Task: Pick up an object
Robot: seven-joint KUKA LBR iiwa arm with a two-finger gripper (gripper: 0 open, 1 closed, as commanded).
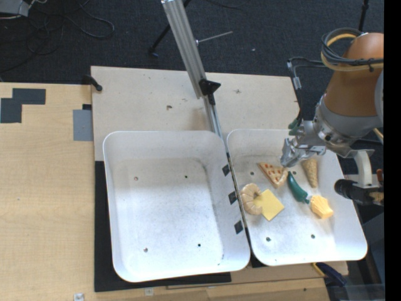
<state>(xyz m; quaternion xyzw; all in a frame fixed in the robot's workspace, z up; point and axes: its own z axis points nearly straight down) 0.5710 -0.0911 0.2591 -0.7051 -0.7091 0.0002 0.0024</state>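
Two white bins sit on the bench, and over the right bin (pixel 351 243) the gripper (pixel 292 155), whether parted or closed I cannot tell, hovers just beside the pizza slice (pixel 273 172), likely needing a descent to grasp it.

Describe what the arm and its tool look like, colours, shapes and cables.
The arm is rounded, with a broad orange-brown band and a grey collar beneath it. Black and yellowish cables loop over its top, and a thin dark cable runs down its left side. The tool is a small, silvery-grey metal assembly, angular, narrowing toward its tip.
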